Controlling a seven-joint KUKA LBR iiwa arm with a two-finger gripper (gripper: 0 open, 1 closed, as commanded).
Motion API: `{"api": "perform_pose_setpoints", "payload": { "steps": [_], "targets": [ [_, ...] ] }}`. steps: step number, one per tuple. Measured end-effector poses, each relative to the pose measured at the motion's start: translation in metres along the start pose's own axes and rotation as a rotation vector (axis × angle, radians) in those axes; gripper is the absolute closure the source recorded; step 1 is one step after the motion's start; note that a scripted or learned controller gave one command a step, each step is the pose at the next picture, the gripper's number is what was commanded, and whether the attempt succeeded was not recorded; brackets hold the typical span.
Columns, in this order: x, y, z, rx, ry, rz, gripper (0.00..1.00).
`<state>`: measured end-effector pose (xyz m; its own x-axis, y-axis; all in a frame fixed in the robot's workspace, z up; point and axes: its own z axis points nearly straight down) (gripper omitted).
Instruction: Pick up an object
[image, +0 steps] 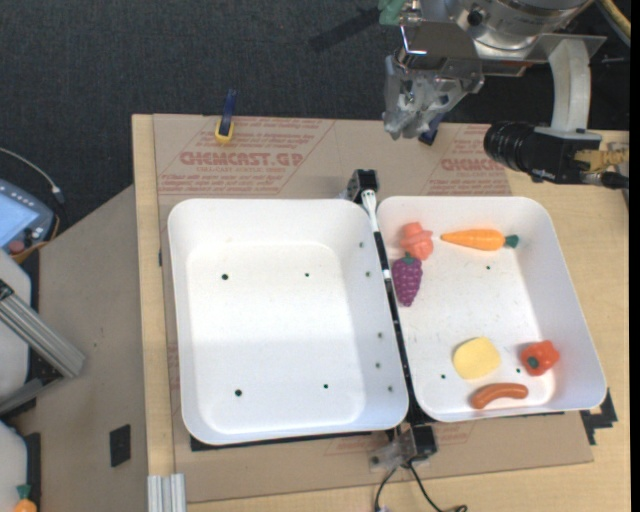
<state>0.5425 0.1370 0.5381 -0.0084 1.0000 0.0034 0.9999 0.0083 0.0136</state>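
Observation:
My gripper (412, 118) hangs high at the top of the view, above the far rim of the right bin (560, 290), with nothing between its fingers. In that bin lie an orange carrot (475, 239), a pink-orange toy (416, 240), a purple bunch of grapes (407, 279), a yellow round piece (476, 358), a red pepper (539, 357) and a brown sausage (498, 395). The gripper is well back from all of them, nearest to the pink-orange toy.
The left bin (190, 300) lies beside the right one, joined by a black clamp (362, 185) at the far side. A yellow-and-blue clip (226, 122) stands on the brown board (300, 150) behind the left bin.

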Motion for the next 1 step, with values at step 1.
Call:
{"api": "perform_pose_setpoints", "payload": {
  "steps": [1],
  "targets": [
    [-0.0051,-0.0024,0.0048,0.013,-0.004,0.007,0.00]
  ]
}}
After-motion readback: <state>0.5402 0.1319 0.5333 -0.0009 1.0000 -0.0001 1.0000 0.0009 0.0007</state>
